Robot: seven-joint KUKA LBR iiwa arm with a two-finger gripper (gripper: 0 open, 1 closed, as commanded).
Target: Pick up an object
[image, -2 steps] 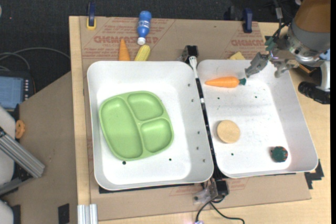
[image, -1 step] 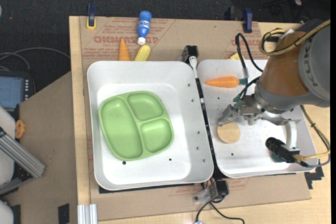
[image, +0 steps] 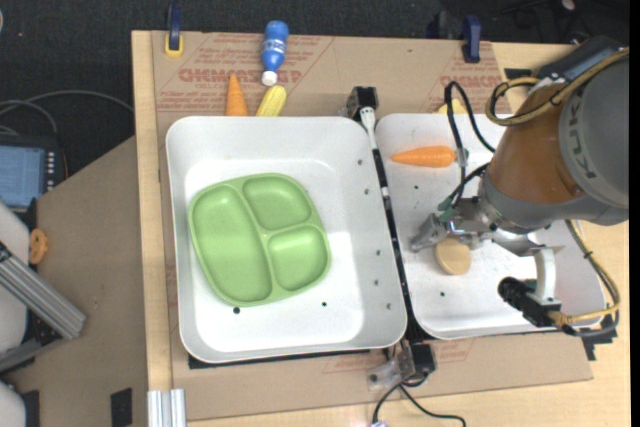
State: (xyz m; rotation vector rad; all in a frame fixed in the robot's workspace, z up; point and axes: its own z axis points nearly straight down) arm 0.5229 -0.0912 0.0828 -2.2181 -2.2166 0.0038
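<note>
Camera view: gripper [image: 432, 233], fingers spread, hangs just beside the tan object [image: 454, 259].

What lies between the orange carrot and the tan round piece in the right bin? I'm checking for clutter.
In the camera view, the claw hangs between the carrot and the tan piece, over bare bin floor.

The arm [image: 560, 155] covers much of the right bin [image: 470, 315], hiding its far right wall and floor there. The hand [image: 440, 230] is small and blurred, so how its fingers stand cannot be told. A tan round object [image: 454, 259] lies just under it; whether they touch is unclear. The arm's upper part runs off the right edge.
</note>
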